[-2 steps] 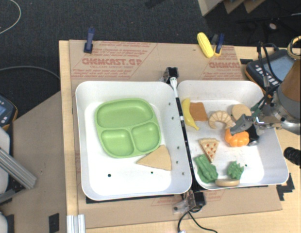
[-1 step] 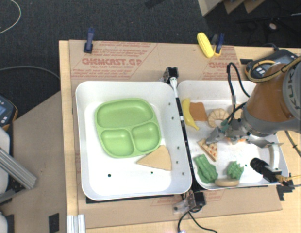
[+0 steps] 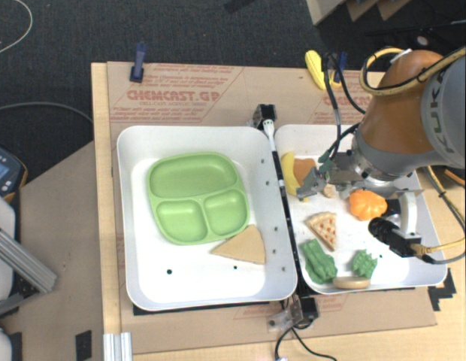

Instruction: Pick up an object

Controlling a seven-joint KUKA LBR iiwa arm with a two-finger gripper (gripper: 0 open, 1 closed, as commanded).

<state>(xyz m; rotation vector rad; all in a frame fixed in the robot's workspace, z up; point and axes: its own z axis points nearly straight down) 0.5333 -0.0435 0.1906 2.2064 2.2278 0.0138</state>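
A: Banana (image 3: 288, 166), toy, yellow: far left corner of right bin (image 3: 436, 277), against the dividing wall. Nearest item to gripper (image 3: 311, 187).

B: Gripper state?

A: Cannot tell; nothing visibly between it. Step, by judgement: approach, pick not yet made.

B: Other stock?

A: Right bin: orange fruit (image 3: 366, 204), pizza slice (image 3: 323, 228). Left bin (image 3: 131, 224): green divided plate (image 3: 197, 196).

B: Next?

A: Likely centre over one item, descend, close.

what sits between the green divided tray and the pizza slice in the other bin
In the camera view, the tan wedge lies beside the green tray in the left bin; then the two bins' meeting rims, then bare floor up to the pizza slice.
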